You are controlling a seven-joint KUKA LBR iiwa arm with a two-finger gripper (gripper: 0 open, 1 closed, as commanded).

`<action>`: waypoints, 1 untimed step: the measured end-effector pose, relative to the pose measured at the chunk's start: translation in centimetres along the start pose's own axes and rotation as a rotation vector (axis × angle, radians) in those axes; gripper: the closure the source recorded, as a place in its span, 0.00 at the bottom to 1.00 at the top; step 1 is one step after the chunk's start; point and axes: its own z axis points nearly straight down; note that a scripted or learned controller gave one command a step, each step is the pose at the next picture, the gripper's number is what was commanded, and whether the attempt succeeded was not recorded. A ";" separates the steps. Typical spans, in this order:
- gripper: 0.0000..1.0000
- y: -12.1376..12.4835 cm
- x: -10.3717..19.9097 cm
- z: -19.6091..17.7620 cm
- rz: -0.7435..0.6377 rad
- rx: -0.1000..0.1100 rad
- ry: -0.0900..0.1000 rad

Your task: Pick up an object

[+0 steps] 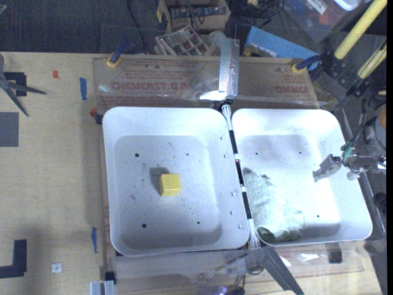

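We see a small yellow block (170, 184) lying near the middle of the left bin (123, 134), well apart from the walls. In the right bin (319, 125), a rolled pale cloth (270, 208) lies along the left wall, reaching toward the near corner. The gripper (324, 169) hangs over the right side of the right bin, well apart from the cloth; nothing sits between its parts, and we cannot tell how wide it stands.

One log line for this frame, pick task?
gripper: over right bin, right edge | holding: nothing seen | yellow block: left bin, centre | cloth: right bin, by divider
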 end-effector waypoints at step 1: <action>0.00 7.7 0.1 6.0 -0.102 -0.004 -0.003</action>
